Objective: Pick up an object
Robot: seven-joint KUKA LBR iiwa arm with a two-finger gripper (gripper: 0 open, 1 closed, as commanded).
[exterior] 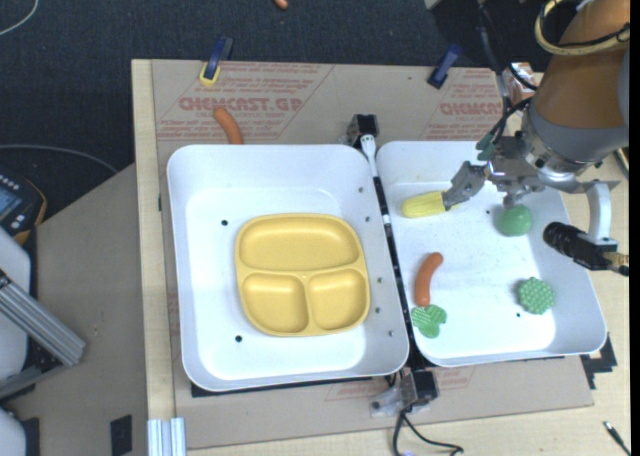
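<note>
From above, my gripper (488, 182) hangs low over the right bin (470, 339), fingers spread apart with nothing between them. The left finger (462, 187) reaches just beside the yellow corn piece (423, 206); I cannot tell whether they touch. A pale green ball (516, 220) sits near below me. The left bin (200, 324) holds 1 yellow 3-compartment plate (301, 274).

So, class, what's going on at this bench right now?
A grey robot arm reaches in over the right bin, its gripper hovering above the toy food there: a yellow corn piece, an orange sausage and three green items. Nothing is visibly held between its fingers. The left bin holds a yellow divided tray.
</note>
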